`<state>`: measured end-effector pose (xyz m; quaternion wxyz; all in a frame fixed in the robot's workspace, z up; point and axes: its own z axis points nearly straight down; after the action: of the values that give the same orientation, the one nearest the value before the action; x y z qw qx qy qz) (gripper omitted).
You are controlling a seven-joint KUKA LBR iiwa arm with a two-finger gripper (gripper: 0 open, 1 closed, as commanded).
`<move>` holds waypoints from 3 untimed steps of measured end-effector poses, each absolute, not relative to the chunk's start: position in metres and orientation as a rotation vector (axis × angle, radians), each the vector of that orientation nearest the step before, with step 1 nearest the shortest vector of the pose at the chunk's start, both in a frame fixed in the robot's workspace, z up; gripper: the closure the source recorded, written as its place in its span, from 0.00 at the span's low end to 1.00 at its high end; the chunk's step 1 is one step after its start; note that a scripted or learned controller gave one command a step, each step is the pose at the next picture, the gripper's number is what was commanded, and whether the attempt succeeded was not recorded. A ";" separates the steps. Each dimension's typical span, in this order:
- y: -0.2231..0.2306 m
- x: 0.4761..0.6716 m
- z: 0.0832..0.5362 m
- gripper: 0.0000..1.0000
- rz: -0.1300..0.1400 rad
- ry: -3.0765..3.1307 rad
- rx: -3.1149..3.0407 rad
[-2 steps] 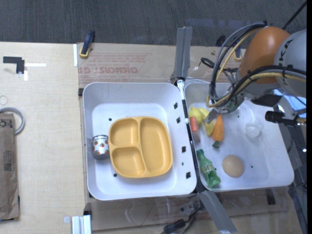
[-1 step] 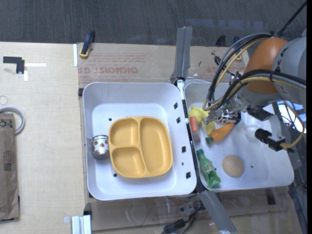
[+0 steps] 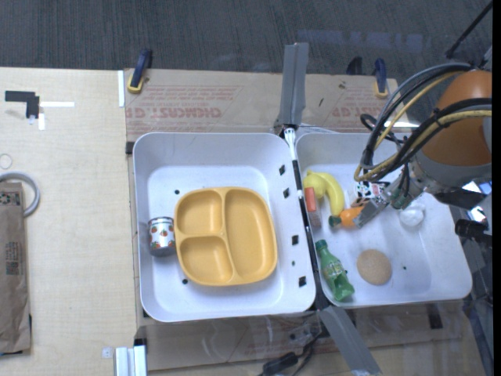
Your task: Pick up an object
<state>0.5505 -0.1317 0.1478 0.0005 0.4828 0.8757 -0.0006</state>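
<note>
In the right bin (image 3: pixel 438 284), my gripper (image 3: pixel 369 210) hangs low in the middle, right beside a small orange carrot-like piece (image 3: pixel 347 219) and touching or nearly touching it. Just to the left lies a yellow banana (image 3: pixel 329 191), with a thin orange-red stick (image 3: pixel 311 200) by the bin's left wall. A green bottle (image 3: pixel 334 272) rests on its side at the front left corner. To its right sits a tan round object (image 3: pixel 374 266). Under the wrist is a pale, clear item (image 3: pixel 412 216).
The left bin (image 3: pixel 156 163) holds a yellow divided plate (image 3: pixel 227 235) and a small tin can (image 3: pixel 161 236) by its left wall. A grey divider (image 3: pixel 294 84) runs between the bins. Black cables (image 3: pixel 391 131) loop above the right bin's back.
</note>
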 end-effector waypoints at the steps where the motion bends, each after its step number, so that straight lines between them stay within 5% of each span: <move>1: -0.127 0.593 0.113 0.00 0.009 2.758 1.442; 2: -0.121 0.529 0.119 0.00 -0.001 2.773 1.475; 3: -0.127 0.588 0.103 0.00 0.000 2.934 1.055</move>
<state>0.5880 -0.1272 0.1032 0.0118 0.3382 0.9410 0.0001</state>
